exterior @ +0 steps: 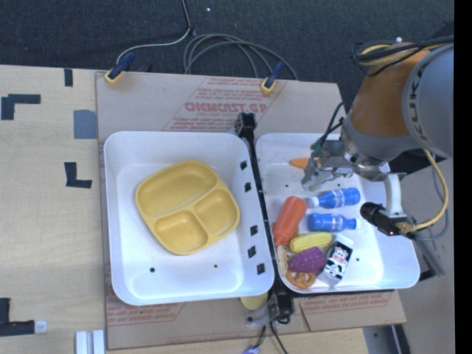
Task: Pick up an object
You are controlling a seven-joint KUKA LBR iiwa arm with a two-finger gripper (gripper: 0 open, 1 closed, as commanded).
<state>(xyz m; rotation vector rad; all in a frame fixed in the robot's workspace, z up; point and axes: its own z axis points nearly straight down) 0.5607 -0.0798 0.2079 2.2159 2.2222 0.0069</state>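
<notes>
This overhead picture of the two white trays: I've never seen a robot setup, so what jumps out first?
Most eyes would land on the yellow divided plate, lying alone in the left bin. Next comes the bulky grey and orange arm reaching in from the right, its gripper low over the right bin. Below it sits a colourful clutter: two blue bottles, an orange carrot, a yellow banana and purple grapes.

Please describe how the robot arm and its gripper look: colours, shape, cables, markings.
The arm is thick and rounded, grey with a broad orange band and dark lettering on the grey shell. The gripper is a small grey metal part below the wrist. Black and yellow cables loop beside the wrist to a black connector.
</notes>
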